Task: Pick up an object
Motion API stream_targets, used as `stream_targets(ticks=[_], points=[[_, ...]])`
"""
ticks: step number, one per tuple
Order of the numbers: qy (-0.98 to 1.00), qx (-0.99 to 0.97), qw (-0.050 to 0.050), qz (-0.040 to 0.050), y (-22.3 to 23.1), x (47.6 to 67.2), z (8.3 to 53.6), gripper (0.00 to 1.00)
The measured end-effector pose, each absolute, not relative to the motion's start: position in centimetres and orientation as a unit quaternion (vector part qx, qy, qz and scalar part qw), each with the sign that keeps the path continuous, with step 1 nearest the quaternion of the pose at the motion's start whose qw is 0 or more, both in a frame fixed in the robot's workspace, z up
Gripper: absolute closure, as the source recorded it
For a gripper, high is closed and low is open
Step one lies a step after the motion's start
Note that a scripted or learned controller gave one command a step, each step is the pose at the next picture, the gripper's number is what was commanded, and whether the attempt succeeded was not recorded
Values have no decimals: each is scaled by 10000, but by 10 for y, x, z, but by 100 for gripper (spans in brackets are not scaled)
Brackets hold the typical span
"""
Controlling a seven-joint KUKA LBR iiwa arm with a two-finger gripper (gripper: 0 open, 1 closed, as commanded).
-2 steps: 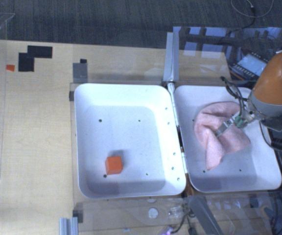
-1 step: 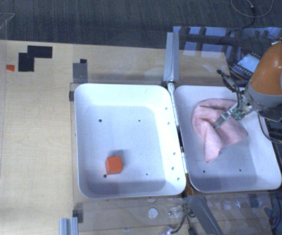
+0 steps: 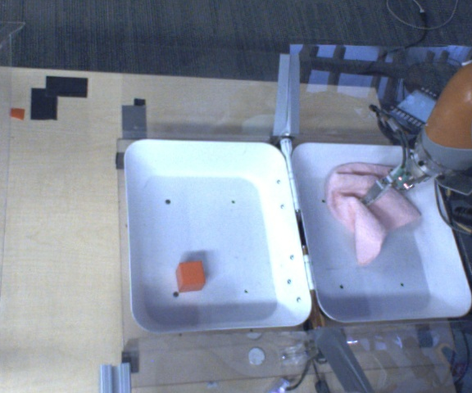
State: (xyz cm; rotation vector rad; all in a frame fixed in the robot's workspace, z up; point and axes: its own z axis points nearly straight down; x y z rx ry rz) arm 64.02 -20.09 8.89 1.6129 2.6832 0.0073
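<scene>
One fixed camera, mounted high over the bench (image 3: 56,244), looking down at a slant. Far edge of the bench runs along the top of frame, dark floor beyond it. Both white bins fall inside the frame: left bin (image 3: 146,170) near centre, right bin (image 3: 441,293) toward the right side. Moderate distance; bin rims and small marks on the benchtop read clearly. The arm (image 3: 457,113) comes in from the upper right.
</scene>
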Motion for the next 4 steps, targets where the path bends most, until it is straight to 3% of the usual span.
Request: stream_targets(ticks=[1,2,3,4], points=[[8853,4651,64,30,-148,596,90,0],[9036,4283,80,30,-114,565,91,0],[9035,4282,145,55,-114,569,105,100],[8432,5375,55,28,-60,628,187,100]])
